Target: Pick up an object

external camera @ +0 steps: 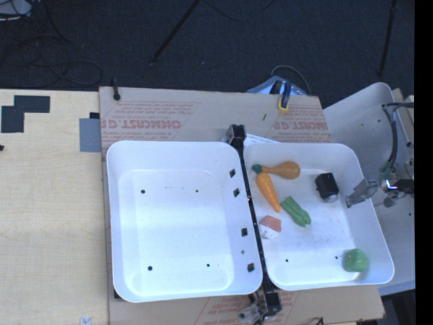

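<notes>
Start at the bottom of the frame: you see two shallow white plastic bins side by side on a sheet of printed brown cardboard (pixel 203 114), clipped together along a black centre strip (pixel 247 208). The left bin (pixel 118 181) takes up the lower middle. The right bin (pixel 379 249) holds everything you could pick.

Nearest you, in the right bin's lower right corner, sits a round green lump (pixel 355 261), well apart from the rest. Further up, near the centre strip, lies a small red and white block (pixel 270 225). Just beside it to the right is a green elongated toy vegetable (pixel 295 210), tilted, and an orange toy carrot (pixel 268 190) slanting up toward the strip, close to the green piece. Above the carrot lies an orange-tan gourd-shaped toy (pixel 281 170) with a green tip, almost touching the carrot's top. A small black blocky object (pixel 327 185) rests to the right of these.

The gripper (pixel 358 195) hangs at the right bin's right rim, just beside the black object; you cannot tell from here how it is set, and nothing is visibly held in it.

Beyond the bins, a blue and yellow item (pixel 281 93) lies at the cardboard's top edge, with dark floor and cables behind.
</notes>
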`<action>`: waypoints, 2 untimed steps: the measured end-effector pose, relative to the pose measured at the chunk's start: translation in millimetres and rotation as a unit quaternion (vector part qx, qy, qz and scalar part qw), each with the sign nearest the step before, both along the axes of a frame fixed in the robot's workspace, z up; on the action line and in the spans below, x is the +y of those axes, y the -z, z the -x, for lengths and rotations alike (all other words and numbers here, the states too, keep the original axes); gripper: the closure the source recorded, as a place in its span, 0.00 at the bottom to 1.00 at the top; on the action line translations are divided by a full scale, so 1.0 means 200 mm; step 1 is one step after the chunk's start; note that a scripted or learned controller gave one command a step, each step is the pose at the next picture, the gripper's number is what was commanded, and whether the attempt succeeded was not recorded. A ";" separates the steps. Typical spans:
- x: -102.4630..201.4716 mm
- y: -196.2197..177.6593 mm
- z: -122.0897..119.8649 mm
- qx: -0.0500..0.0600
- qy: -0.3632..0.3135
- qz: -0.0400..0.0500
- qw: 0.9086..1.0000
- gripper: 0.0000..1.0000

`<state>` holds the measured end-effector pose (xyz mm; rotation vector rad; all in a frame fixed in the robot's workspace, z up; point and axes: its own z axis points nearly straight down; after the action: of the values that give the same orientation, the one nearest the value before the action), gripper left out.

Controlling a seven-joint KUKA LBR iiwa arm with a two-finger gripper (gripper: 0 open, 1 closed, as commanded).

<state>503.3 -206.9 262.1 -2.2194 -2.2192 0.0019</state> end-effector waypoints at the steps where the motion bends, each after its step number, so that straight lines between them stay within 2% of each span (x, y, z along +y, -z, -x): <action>1: 0.00 -0.05 0.00 0.001 0.000 0.000 1.000 1.00; 2: 0.02 -0.28 -0.48 -0.004 -0.002 0.002 1.000 1.00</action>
<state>599.3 -203.5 318.2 -2.2218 -2.2291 -0.0030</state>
